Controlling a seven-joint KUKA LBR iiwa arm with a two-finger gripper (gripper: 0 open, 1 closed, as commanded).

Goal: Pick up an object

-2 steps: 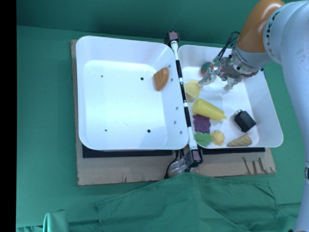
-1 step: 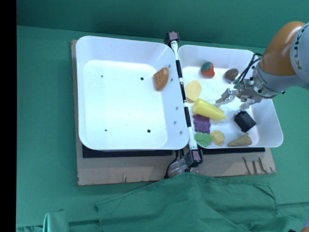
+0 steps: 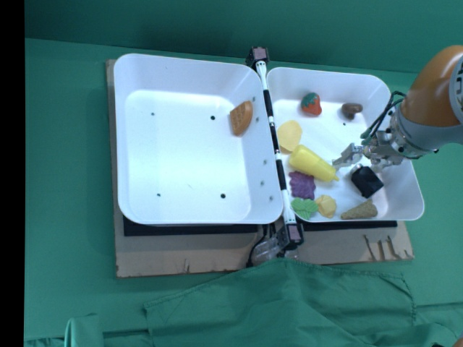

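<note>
From my station I see the arm [image 3: 434,100] reaching in from the right over the right bin [image 3: 405,212], its gripper [image 3: 349,155] low above the bin floor and pointing leftward. I can make out two thin fingers [image 3: 345,150] spread a little apart with white floor showing between them, so I read the jaws as apart and holding nothing. The nearest thing ahead of the tips is the yellow cone-shaped piece [image 3: 312,163], lying tilted with its narrow end toward the gripper; that end sits just beside the lower finger, but I cannot tell whether they touch. A black block [image 3: 367,181] lies just below the gripper body, outside the jaws. Further left, against the divider, sit a pale yellow round piece [image 3: 289,134], a purple cluster [image 3: 302,185], a green leafy piece [image 3: 304,207] and a small yellow lump [image 3: 326,206]. A tan wedge [image 3: 360,210] lies near the front wall, and a strawberry [image 3: 311,103] and a brown nugget [image 3: 351,110] sit near the back wall, well apart from the fingers. In the left bin [image 3: 145,71] an orange slice [image 3: 241,117] rests near the divider side.
</note>
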